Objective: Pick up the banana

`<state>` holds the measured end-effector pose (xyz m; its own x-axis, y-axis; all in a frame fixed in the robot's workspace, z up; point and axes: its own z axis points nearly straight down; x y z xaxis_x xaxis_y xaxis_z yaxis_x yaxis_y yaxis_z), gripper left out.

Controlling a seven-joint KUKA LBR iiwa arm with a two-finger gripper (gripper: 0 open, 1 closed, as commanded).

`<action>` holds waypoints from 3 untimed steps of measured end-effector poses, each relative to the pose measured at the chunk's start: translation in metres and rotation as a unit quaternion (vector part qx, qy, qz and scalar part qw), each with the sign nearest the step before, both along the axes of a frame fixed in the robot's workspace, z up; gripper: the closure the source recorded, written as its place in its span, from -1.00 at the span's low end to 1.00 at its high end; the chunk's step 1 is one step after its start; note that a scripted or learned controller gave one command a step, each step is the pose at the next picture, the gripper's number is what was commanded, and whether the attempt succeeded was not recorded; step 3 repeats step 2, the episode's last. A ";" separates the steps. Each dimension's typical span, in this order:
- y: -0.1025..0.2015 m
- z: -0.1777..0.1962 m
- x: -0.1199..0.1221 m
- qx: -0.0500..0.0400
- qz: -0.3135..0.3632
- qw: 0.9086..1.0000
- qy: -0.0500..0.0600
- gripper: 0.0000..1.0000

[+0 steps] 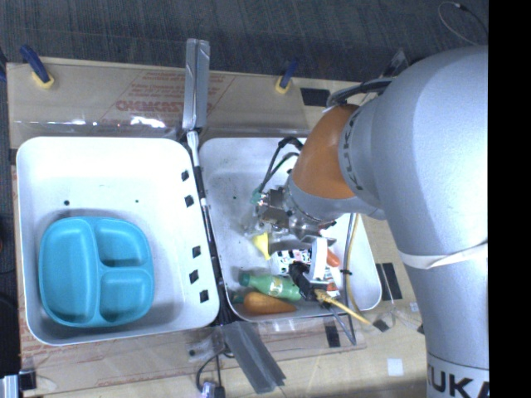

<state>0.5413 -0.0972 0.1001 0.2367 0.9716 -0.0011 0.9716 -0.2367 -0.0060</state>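
In the right bin (228, 172), a small part of the yellow banana (262, 245) shows just below the gripper (274, 225). The gripper is low in the middle of that bin, right over the banana, and the wrist and arm cover most of the fruit. Whether the banana is between the fingers is hidden.
A green bottle (272, 285) and an orange carrot (267, 303) lie along the right bin's front wall. A white and red item (325, 259) sits beside the gripper. The left bin (99, 168) holds a blue divided tray (95, 269). The arm covers the right bin's right half.
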 end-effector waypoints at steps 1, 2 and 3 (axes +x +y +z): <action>0.049 0.091 0.008 0.001 0.023 1.000 -0.001 1.00; 0.059 0.137 0.003 0.000 0.082 0.997 -0.002 1.00; 0.059 0.137 0.003 0.000 0.082 0.997 -0.002 1.00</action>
